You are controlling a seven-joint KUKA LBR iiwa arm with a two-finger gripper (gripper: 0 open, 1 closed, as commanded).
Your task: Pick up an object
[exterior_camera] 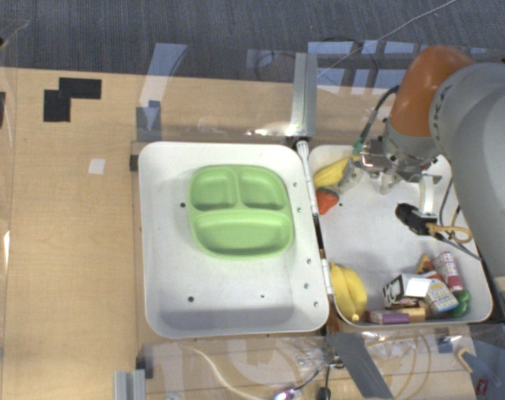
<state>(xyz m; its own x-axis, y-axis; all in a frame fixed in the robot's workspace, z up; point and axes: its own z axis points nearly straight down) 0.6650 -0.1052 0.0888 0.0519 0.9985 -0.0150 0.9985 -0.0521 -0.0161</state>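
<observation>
Now my arm (469,115) comes in from the right, over the far end of the right bin (365,248). My pincer (377,169) hangs low there, close to a yellow banana (330,173) and a red thing (327,200) by the wall between the bins. I cannot tell how my pincer is set. More toys sit at the near end: another banana (347,288) and a heap of small packs (427,294). A green plate (239,210) lies in the left bin (165,248).

A green tray (240,209) lies in the left bin (165,298); pincer (377,167) over the right bin (365,227).
</observation>
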